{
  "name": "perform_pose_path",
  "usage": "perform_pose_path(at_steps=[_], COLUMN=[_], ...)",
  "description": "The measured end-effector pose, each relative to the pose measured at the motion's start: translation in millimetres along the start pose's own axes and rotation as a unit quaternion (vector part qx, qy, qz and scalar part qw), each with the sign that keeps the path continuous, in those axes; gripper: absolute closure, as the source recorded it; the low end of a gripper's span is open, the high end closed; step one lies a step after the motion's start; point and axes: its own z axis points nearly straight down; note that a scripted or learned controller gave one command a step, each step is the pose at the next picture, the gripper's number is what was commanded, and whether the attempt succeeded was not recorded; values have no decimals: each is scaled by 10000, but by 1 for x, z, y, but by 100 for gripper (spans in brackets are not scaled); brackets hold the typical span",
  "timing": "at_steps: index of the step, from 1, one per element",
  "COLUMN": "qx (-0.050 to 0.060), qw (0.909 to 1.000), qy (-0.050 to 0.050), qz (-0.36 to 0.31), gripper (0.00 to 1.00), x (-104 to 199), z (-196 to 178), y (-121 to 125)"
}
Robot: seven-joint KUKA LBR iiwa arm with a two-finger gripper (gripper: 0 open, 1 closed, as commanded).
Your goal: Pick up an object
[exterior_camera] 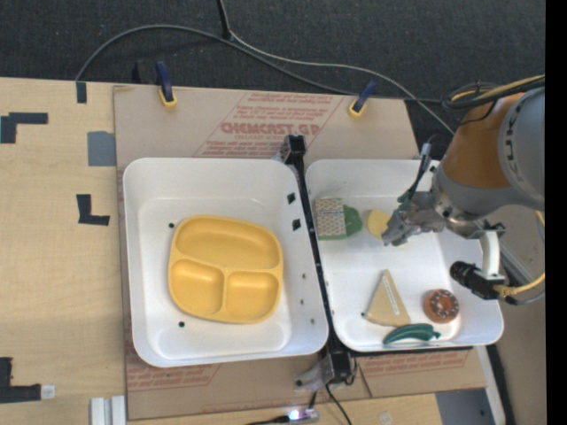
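Note:
The right bin (461,335) holds several small things. A tan wedge (387,300) lies near its middle front. A brown donut (440,305) sits at the front right, with a green pepper (409,333) just in front of it. A green piece with a woven tan pad (334,219) rests by the bin's left wall. A small yellow piece (378,222) lies beside it. My gripper (396,231) hangs low over the bin, right next to the yellow piece, its tip dark and small.
The left bin (142,237) carries a yellow three-part tray (226,267). A black divider (307,228) runs between the bins. Cables cross the dark floor behind, and two clamps (166,94) pin the cardboard sheet under the bins.

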Motion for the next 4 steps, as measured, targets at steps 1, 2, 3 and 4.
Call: perform_pose_path(at_steps=[1,2,3,4], qx=[-7,13,12,22], qw=[10000,10000,10000,10000], qy=[-2,5,10,9], qz=[-5,-6,-27,-28], gripper=[100,100,100,100], x=[-1,-1,44,97], z=[-62,-72,-78,-69], y=[5,6,14,16])
